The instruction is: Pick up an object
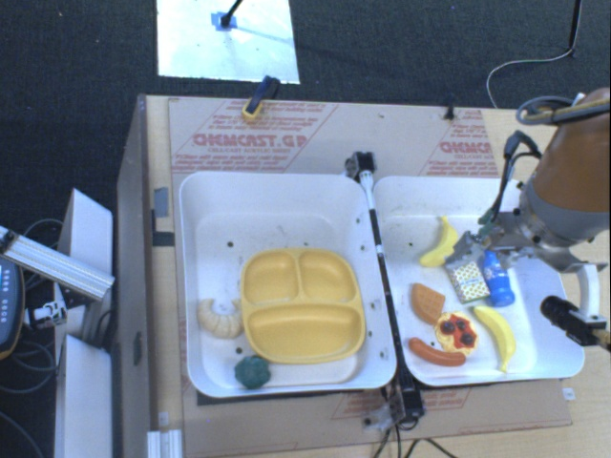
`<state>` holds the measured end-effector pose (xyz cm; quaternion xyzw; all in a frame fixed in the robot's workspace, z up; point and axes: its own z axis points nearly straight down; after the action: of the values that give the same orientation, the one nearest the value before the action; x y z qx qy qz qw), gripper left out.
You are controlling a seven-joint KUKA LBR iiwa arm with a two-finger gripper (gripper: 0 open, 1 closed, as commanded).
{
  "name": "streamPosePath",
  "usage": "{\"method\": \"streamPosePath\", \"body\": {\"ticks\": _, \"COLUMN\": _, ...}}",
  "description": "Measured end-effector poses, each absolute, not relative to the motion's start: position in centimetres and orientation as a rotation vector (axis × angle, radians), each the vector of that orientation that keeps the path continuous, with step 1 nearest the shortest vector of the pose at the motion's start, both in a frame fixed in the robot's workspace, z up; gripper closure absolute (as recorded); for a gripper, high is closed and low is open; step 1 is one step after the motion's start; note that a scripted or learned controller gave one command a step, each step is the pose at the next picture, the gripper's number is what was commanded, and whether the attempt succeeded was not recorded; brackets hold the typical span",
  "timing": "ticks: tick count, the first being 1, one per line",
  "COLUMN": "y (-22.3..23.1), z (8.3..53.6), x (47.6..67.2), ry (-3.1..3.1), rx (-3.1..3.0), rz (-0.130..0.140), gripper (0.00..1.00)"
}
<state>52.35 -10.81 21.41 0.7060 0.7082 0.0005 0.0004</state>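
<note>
Two shallow white bins sit side by side on a bench. The left bin (205, 256) holds a yellow plastic divided plate (302, 305) in its middle, a pale toy croissant (220, 317) touching the plate's left edge, and a dark green toy broccoli (253, 371) near the bin's front edge. The right bin (406, 208) holds a yellow toy banana (441, 242), an orange toy wedge (427, 302), a small toy pizza (456, 331), a red toy sausage (437, 353) by the front edge, a second yellow banana (499, 335), a speckled flat packet (469, 280) and a blue bottle (496, 280). The grey-and-orange arm's gripper (485, 252) hangs over the packet and bottle; whether its grip is wide or closed cannot be told.
</note>
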Motion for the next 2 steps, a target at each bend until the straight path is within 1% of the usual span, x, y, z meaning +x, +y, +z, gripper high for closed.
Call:
{"method": "streamPosePath", "body": {"ticks": 1, "y": -9.2, "z": 8.4, "x": 51.3, "ry": 2.222, "rx": 2.219, "rz": 0.002, "gripper": 0.00}}
{"method": "streamPosePath", "body": {"ticks": 2, "y": -9.2, "z": 9.5, "x": 51.3, "ry": 2.222, "rx": 2.219, "rz": 0.004, "gripper": 1.00}}
